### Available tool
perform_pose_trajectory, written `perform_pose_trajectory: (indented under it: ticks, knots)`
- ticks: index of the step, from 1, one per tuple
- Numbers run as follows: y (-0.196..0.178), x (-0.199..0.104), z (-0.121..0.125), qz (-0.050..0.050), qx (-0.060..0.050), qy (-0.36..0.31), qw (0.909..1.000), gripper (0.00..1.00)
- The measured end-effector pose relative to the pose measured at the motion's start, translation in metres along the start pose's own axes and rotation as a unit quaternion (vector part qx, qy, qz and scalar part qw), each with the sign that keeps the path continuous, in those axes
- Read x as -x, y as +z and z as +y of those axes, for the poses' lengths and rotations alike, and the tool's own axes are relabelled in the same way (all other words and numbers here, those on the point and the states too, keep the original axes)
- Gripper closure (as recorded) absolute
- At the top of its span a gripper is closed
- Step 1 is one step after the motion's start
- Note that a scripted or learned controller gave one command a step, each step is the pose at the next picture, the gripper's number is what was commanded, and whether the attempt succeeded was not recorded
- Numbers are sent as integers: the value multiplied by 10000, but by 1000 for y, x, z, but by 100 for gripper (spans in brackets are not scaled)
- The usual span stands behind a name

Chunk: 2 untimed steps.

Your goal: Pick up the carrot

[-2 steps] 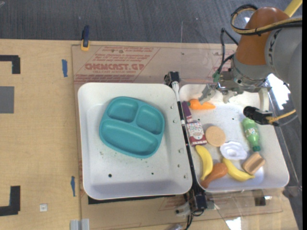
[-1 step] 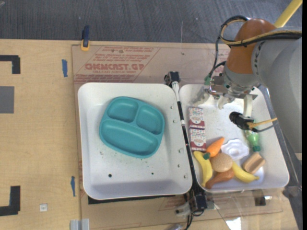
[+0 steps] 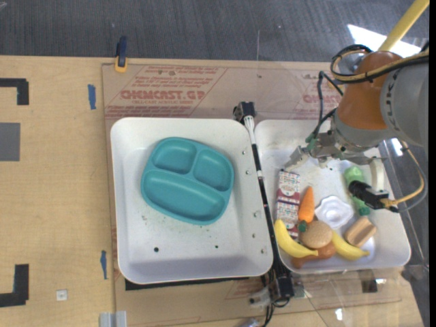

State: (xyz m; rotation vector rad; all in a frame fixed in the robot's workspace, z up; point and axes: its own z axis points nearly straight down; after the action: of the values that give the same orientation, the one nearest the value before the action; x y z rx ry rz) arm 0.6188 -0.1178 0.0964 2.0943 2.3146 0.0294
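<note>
The carrot (image 3: pixel 307 205) is small and orange, lying nearly upright in the picture in the middle of the right bin (image 3: pixel 398 251). It rests between a printed carton (image 3: pixel 289 193) on its left and a white cup (image 3: pixel 335 212) on its right. My gripper (image 3: pixel 310 150) hangs over the far part of the right bin, well above the carrot in the picture and apart from it. Nothing is seen held in it. The grey arm with its orange band (image 3: pixel 361 107) comes in from the upper right.
The left bin (image 3: pixel 129 251) holds a teal divided plate (image 3: pixel 188 180). Crowded near the right bin's front are a banana (image 3: pixel 289 240), a burger bun (image 3: pixel 317 235), a bread roll (image 3: pixel 360 231) and a green item (image 3: pixel 354 175). A black divider bar (image 3: pixel 255 162) runs between the bins.
</note>
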Motion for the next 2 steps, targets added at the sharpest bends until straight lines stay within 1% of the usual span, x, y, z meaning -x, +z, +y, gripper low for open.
perform_pose_trajectory:
  ticks: [1,2]
  knots:
    - [-1,2,-38,-15,21,-612,9981,0]
    - [-2,-27,-107,-35,37,-190,9998,0]
